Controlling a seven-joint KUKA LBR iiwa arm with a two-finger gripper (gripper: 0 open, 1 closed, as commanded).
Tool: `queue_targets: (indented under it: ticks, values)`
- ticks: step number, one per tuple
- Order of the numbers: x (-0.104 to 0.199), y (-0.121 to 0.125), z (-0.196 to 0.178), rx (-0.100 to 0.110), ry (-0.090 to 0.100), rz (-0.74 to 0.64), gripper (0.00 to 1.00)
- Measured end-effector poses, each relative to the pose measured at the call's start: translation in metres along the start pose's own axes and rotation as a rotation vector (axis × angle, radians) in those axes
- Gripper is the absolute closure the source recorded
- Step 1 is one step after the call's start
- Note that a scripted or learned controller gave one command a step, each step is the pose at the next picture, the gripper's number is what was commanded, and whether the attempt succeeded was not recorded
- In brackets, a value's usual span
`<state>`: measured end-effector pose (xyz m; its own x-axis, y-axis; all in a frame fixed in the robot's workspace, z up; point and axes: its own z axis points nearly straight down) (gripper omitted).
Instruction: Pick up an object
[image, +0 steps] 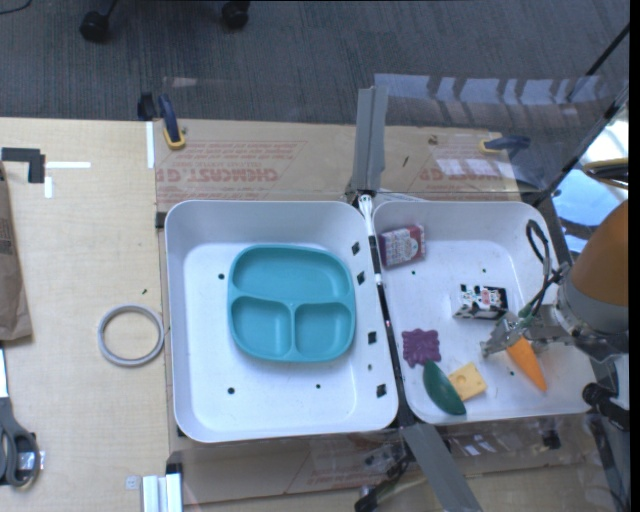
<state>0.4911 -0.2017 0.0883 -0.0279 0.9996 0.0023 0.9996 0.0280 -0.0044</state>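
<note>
Seen from above at a slant: two shallow white bins side by side on a bench, left bin (190, 330) carrying a teal divided plate (293, 303) near its centre, right bin (440, 222) scattered with small items. Reaching in from the right, a grey arm with an orange band (608, 258), its gripper (512, 335) low over the right bin's near right corner, right at the blunt top of an orange toy carrot (528, 363). Impossible to tell whether anything is gripped; carrot apparently lying on the bin floor, tip toward the near edge, metal parts touching or just above it. Probably the chosen target, judging by the descent directly over it. Elsewhere in the right bin: a pink-red packet (402, 245) by the far left corner, a black-and-white block (483, 300) toward the middle, a purple piece (421, 346), a green pod-shaped toy (442, 388) and a yellow cheese-like wedge (468, 381) clustered along the near edge, left well apart from the carrot and so out of the way. Wrist largely cut off at the right; dark cables blurring the outline there. On the bench left of the bins, a grey ring (131, 334), and scissors (18, 452) partly cropped at the near left corner.
</note>
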Motion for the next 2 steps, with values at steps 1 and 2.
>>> queue_targets:
  ticks: [1, 2]
  values:
    - [-0.001, -0.001, -0.005, 0.005, 0.003, 0.004, 1.00]
    - [0.031, 0.040, -0.125, 0.002, -0.003, 0.191, 1.00]
